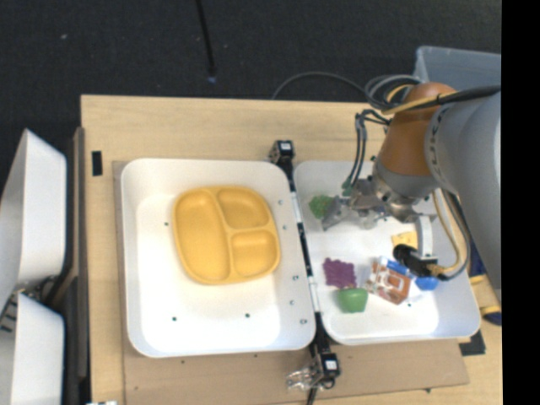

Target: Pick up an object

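My gripper is low in the right bin, near its back left part, under the grey arm with the orange band. A small green object lies just left of it, touching or nearly touching the gripper. A purple piece and a green cup-like piece lie nearer the front of the same bin. A brown and white packet sits to their right, with a yellow bit and a blue piece beside it.
The left bin holds a yellow divided plate. A divider with black clips runs between the bins. Cables loop over the arm at the back right. White boxes stand off the bench at the left.
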Controlling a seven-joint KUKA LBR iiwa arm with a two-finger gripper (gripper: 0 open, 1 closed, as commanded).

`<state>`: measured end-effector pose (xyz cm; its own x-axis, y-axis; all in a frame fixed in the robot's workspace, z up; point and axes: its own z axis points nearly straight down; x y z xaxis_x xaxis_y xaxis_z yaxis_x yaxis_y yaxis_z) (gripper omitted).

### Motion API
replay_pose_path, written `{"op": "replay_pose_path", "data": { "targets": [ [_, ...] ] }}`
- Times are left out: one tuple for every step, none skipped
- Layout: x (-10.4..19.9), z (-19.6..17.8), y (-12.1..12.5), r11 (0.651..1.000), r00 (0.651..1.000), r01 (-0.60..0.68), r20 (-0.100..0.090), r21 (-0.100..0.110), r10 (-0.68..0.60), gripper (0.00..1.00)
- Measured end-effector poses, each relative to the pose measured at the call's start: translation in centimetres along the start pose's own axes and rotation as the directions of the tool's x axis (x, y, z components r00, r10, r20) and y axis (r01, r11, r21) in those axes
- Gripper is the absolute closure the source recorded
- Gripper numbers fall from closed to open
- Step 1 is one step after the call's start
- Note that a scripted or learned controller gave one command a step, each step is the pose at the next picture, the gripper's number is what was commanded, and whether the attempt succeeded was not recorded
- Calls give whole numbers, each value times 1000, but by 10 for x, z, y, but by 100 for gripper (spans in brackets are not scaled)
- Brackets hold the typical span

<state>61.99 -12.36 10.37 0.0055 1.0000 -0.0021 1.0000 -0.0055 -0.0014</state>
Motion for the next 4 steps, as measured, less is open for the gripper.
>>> {"op": "replay_pose_path", "data": {
  "targets": [
    [-1, -14, 2, 1000, 1000, -4, 0, -7, 4, 100],
    [-6, -69, -7, 1000, 1000, 2, -1, -7, -2, 100],
    [-8, -123, -5, 1000, 1000, 8, -1, -9, -8, 100],
    [47, -137, -14, 1000, 1000, 13, -4, -4, -13, 100]
  ]
}}
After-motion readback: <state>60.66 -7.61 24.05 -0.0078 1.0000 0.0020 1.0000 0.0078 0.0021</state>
